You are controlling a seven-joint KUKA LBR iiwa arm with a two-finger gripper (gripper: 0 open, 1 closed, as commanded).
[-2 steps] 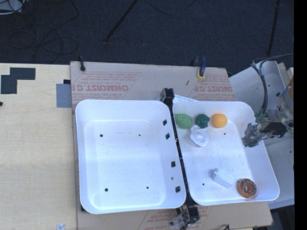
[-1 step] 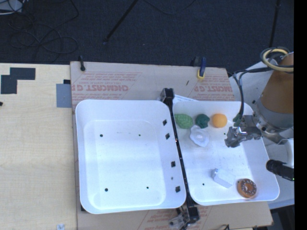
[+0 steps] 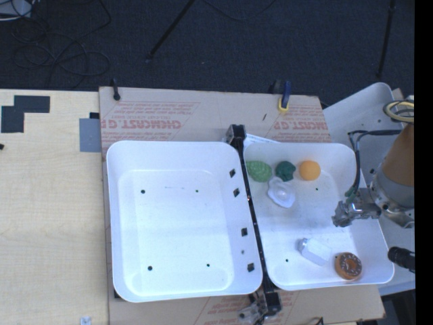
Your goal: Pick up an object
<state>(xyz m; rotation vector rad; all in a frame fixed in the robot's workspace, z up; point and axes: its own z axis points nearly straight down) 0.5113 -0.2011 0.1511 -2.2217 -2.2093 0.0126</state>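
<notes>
The right bin (image 3: pixel 365 276) holds several small objects. Along its far side lie a light green piece (image 3: pixel 258 170), a dark green ball (image 3: pixel 285 170) and an orange ball (image 3: pixel 309 170). A clear whitish object (image 3: pixel 281 194) sits just in front of them. Near the front edge lie a white block (image 3: pixel 313 252) and a brown ring-shaped piece (image 3: pixel 348 266). My gripper (image 3: pixel 344 216) hangs low over the right side of this bin, about level with its middle, apart from all the objects. The arm's orange band and grey wrist show at the right edge.
The left bin (image 3: pixel 125 175) sits beside the right one, joined by a black divider with clips (image 3: pixel 244 208). Both rest on cardboard (image 3: pixel 169 117) on a wooden bench. A blue-and-yellow clamp (image 3: pixel 285 97) holds the cardboard's far edge.
</notes>
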